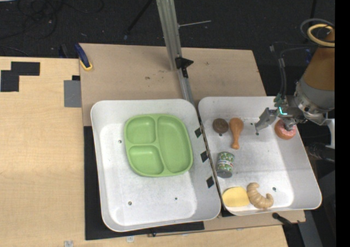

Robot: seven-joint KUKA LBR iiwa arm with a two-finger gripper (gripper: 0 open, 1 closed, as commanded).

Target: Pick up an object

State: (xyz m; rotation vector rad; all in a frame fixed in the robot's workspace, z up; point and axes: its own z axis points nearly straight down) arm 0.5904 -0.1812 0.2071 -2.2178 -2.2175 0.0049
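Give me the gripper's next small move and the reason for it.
Probably shift the gripper slightly toward the red fruit in the right bin and lower it: that is the nearest thing, beside the gripper, and nothing sits between the fingers.

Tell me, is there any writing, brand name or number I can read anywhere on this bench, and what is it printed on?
No text can be read.
Small green can: its patterned wrapper may carry print, but it is too small and blurred to read.
Green divided plate, both white bins and the other items: no visible lettering.
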